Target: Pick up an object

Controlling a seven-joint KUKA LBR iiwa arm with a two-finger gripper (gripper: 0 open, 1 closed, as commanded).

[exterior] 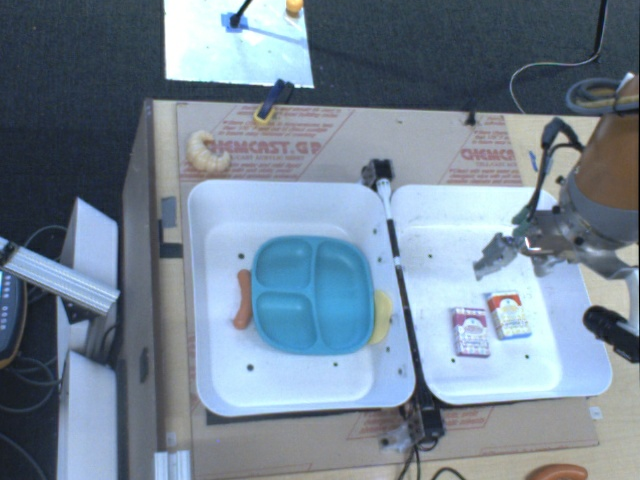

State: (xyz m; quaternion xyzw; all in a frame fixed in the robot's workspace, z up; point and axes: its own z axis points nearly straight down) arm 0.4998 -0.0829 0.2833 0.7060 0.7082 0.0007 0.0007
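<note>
So far nothing has been lifted: the hand [497,258] hangs over the right bin [440,218], above and a little left of the two small boxes lying on its floor, and nothing sits between its fingers. Whether those fingers are spread or closed I cannot tell from this slant. The nearer target looks to be the orange box [509,315], just beside the red box [471,331]; both lie flat, close together but apparently not touching. What is left, by my reading, is the whole grasp: descend, close on one box, raise it. The left bin [215,218] carries a blue plate [306,294] with three compartments, a sausage [243,299] to its left, and a yellow item [382,314] peeking from under the plate's right edge. Behind the bins on the surface lie a pale ridged toy [206,151] and a blue-and-yellow tool [272,102]. Printed lettering on the brown board [300,148] reads roughly "CHEMCAST GP", repeated at angles; the labels on the boxes are too small to read.
</note>
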